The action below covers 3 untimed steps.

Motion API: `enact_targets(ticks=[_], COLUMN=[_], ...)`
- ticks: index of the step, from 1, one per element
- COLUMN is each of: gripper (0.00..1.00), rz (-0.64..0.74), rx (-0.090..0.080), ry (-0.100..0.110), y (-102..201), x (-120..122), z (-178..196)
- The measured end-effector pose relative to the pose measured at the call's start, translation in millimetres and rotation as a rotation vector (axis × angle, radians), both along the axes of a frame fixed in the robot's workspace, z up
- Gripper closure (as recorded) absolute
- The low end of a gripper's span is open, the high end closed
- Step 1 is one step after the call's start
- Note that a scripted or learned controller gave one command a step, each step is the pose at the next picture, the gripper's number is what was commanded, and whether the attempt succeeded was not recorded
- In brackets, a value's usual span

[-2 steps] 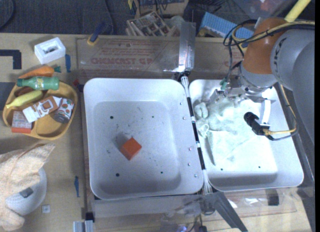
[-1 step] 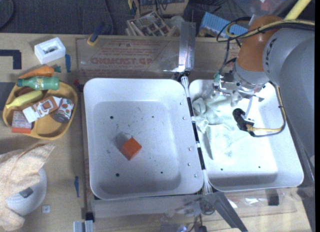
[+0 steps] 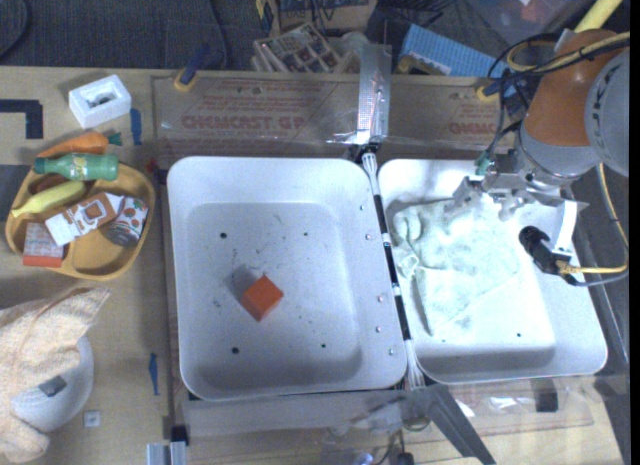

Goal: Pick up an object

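Orange block lies well apart from the claw

Wooden counter carries two white bins. In the left bin sits an orange block. Over the right bin, above a pale crumpled cloth, hangs the claw; its state cannot be told.

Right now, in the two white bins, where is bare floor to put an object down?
The left bin is mostly bare: free floor lies all around the orange block. The right bin is crowded: the pale cloth covers most of it and the gripper is over its far side. Bare floor remains there along the near edge.
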<state>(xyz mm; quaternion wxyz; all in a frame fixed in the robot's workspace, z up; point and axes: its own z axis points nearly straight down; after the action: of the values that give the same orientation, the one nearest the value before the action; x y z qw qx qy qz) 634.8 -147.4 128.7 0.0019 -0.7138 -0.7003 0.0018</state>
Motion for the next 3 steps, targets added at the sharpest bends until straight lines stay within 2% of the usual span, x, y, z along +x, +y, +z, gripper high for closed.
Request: enact_targets(ticks=[1,2,3], gripper=[0.0,0.0,0.0], rz=[0.041,0.396,0.254], rx=[-0.001,0.002,-0.001], ry=[-0.003,-0.002,-0.01], y=[-34,44,43], x=[20,-7,34], z=[88,-14,-40])
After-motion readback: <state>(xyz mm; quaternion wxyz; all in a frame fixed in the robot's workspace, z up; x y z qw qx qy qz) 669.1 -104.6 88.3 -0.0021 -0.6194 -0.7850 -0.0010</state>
